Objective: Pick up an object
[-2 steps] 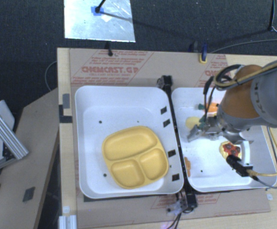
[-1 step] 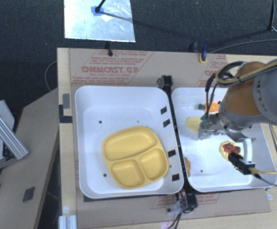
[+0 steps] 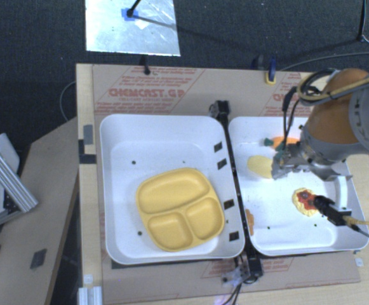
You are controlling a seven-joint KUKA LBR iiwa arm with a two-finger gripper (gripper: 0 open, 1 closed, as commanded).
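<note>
Pale yellow object [image 3: 258,166]: the likeliest pick target; it lies flat on the floor of the right bin [image 3: 279,237], in the upper left part, near the divider between the bins.
Gripper [image 3: 279,168]: lowered into the right bin, its tip just beside the right edge of the pale yellow object, possibly touching it (the contact line is too small to resolve).
Gripper state: cannot tell how far it is opened, and nothing can be confirmed as held.
Step in hand: judged to be the descent or closing phase of a grasp on the pale yellow object, since the wrist sits low and directly alongside it.
Orange object [image 3: 279,142]: small, partly hidden behind the arm, near the bin's far wall.
Red-and-yellow object [image 3: 304,201]: lies on the bin floor to the right, apart from the gripper.
Small brown piece [image 3: 249,221]: rests against the left wall of the right bin.
Arm [image 3: 336,122]: enters from the right, over the bin's rim, which gives it a steep approach.
Yellow divided tray [image 3: 180,208]: lies flat in the left bin [image 3: 127,145], well apart from the work.
Risk: a flat, low item beside the divider may slip out of a pinch.
</note>
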